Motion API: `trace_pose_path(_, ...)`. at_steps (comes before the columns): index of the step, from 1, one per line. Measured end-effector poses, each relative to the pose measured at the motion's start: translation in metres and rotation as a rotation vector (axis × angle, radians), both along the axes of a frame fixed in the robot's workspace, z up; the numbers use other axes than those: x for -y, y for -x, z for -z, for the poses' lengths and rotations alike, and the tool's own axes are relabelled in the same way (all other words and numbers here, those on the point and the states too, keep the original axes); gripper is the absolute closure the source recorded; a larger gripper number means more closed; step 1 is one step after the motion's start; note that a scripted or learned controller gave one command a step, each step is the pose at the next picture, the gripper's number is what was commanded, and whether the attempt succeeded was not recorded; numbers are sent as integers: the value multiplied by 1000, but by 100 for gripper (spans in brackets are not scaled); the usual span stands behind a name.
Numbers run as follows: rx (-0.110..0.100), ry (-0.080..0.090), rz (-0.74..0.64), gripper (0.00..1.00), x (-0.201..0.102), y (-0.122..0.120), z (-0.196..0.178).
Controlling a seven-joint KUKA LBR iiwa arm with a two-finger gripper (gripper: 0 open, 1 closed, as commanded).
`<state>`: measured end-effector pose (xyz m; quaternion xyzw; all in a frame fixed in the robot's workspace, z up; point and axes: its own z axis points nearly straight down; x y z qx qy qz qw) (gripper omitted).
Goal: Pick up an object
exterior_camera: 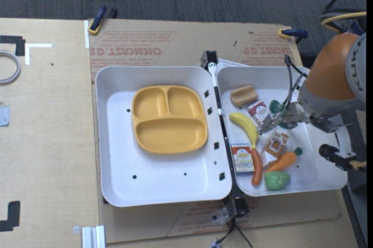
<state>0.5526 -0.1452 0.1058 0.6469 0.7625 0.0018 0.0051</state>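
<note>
The right bin (pixel 317 180) holds several toy foods: a brown bread roll (pixel 243 95), a yellow banana (pixel 245 127), a red-and-white packet (pixel 257 109), a small card box (pixel 242 158), a red sausage (pixel 256 167), an orange carrot (pixel 281 162), a green lump (pixel 277 181) and a small brown-and-white packet (pixel 278 142). My gripper (pixel 270 123) reaches in from the right and sits low in this bin, just right of the banana and above the brown-and-white packet. I see nothing between its fingers.
The left bin (pixel 113 174) carries a yellow divided plate (pixel 169 119). Clips join the two bins along the middle wall (pixel 219 124). Cardboard (pixel 145 46) lies under both bins. The arm's grey and orange body (pixel 335 75) overhangs the right bin's right side.
</note>
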Motion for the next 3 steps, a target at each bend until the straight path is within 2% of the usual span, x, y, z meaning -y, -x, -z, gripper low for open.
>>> trace_pose_path(1, -8, 1, -565, 0, -21, -63, 13)
trace_pose_path(2, -6, 2, -562, 100, -20, -64, 3)
trace_pose_path(3, -9, 2, -736, 100, -107, -26, -87)
